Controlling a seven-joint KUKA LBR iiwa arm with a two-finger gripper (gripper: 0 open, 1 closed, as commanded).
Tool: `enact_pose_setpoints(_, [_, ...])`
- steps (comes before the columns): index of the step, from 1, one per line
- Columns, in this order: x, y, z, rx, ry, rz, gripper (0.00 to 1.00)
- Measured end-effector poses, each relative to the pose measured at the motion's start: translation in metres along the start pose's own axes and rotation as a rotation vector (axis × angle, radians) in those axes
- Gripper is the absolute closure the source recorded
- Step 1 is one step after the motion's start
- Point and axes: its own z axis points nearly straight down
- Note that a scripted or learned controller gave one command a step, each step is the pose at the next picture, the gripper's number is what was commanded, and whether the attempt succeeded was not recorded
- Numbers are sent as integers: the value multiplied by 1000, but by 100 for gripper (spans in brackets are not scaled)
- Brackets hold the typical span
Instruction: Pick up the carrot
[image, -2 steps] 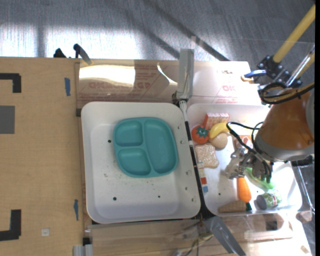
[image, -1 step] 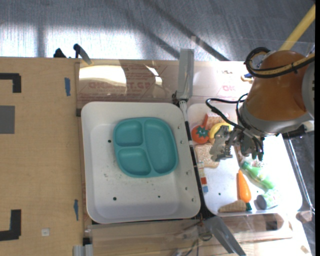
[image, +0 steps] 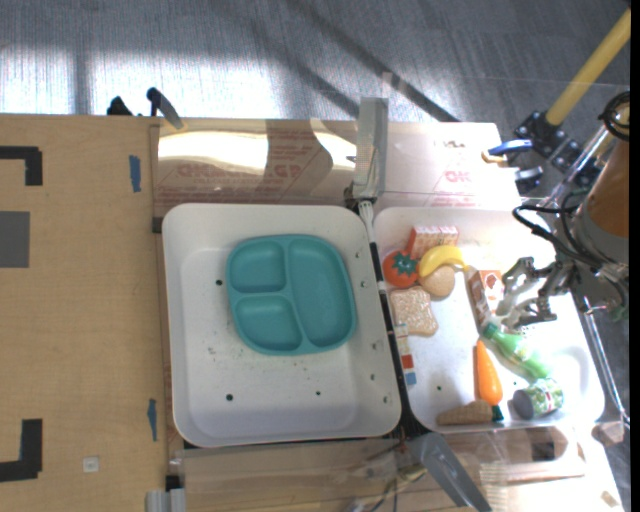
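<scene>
Orange carrot — short, tapered, upright-ish in rt bin; claw apart, grip unclear

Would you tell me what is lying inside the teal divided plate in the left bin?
The teal plate shows three bare compartments with nothing in them. The carrot lies in the right bin. The bin floor beneath the plate is covered.

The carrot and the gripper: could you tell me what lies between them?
In the camera view, a green bottle lies between the gripper and the carrot.
</scene>
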Motion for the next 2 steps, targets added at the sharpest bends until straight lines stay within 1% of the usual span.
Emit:
enact_pose_setpoints(1, [-65,-58,-83,1,-5,-290,100])
enact_pose_setpoints(2, [-65,-57,-82,-2,-2,-292,0])
